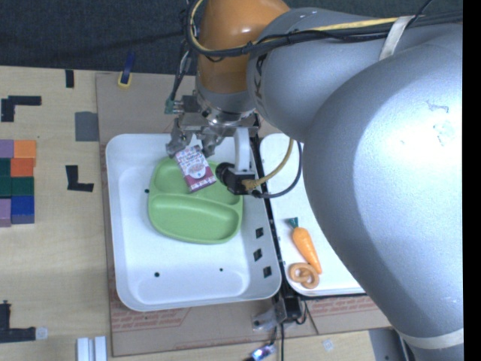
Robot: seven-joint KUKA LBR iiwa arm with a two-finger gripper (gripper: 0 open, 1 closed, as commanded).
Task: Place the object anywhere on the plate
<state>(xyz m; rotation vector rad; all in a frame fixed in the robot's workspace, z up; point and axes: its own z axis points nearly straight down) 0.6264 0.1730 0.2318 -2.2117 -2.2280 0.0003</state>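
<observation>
My arm (361,126) hangs over the left bin (128,262). On the green plate (195,213) there is room, so I should lower gently and release over its middle. My jaws pinch the packet (193,168)'s upper end; it hangs above the plate's rear rim, its long axis running from upper left to lower right.

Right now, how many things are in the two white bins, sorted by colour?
Green: 1, the plate
Orange: 1, the toy carrot
Tan: 1, the pretzel
Pink and white: 1, the small packet under the end effector, above the plate's far edge
Total: 4
</observation>
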